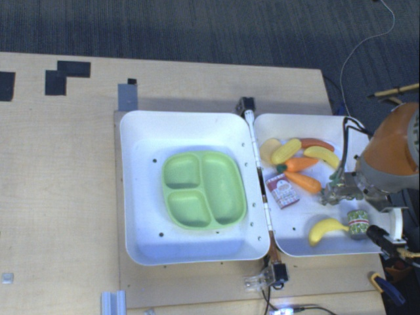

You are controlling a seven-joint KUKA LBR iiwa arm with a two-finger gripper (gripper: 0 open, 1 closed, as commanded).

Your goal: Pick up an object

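Note:
The right bin (292,241) holds a cluster of toy food: a yellow lemon-like piece (286,151), a yellow banana (321,155), a red piece (316,144), two orange carrots (302,164) (304,182), a small red-and-white carton (283,192), another banana (325,229) and a green can (357,222). My gripper (333,194) hangs low over the right bin, just right of the lower carrot and above the second banana. Nothing shows between its fingers.
The left bin (141,176) bears a green divided plate (203,189). The arm's grey body and orange band (394,153) cover the right bin's right side. A black cable (348,126) loops over the bin's top right corner.

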